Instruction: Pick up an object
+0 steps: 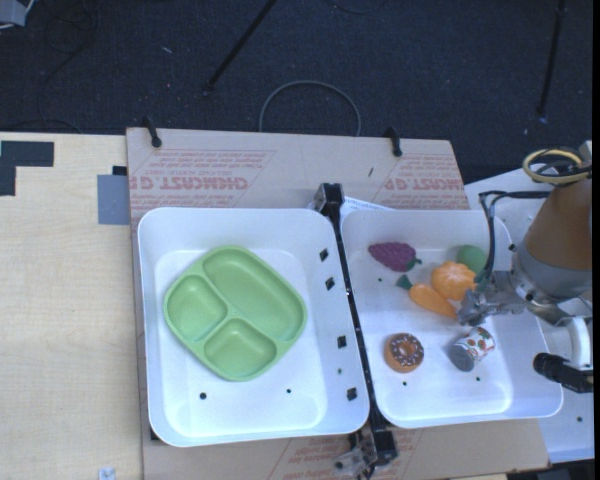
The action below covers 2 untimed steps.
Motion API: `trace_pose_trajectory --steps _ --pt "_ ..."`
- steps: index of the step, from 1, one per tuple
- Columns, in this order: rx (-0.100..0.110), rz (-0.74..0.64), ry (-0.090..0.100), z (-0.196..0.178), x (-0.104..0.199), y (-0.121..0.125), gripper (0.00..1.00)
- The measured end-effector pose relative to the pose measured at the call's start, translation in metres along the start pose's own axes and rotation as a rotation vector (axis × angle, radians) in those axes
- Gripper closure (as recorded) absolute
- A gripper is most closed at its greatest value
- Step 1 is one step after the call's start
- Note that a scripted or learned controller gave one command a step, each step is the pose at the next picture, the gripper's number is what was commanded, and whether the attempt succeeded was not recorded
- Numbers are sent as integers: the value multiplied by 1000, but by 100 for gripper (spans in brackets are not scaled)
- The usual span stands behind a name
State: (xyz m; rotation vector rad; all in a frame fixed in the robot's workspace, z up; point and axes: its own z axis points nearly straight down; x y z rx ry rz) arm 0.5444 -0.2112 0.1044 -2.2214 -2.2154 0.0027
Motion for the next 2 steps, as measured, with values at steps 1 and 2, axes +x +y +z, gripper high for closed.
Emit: trace_pose_trajectory --steps 1,2 --pt "-8 -4 -3 -63 2 4 100" --pt "-9 -4 -4 -125 -2 0 100"
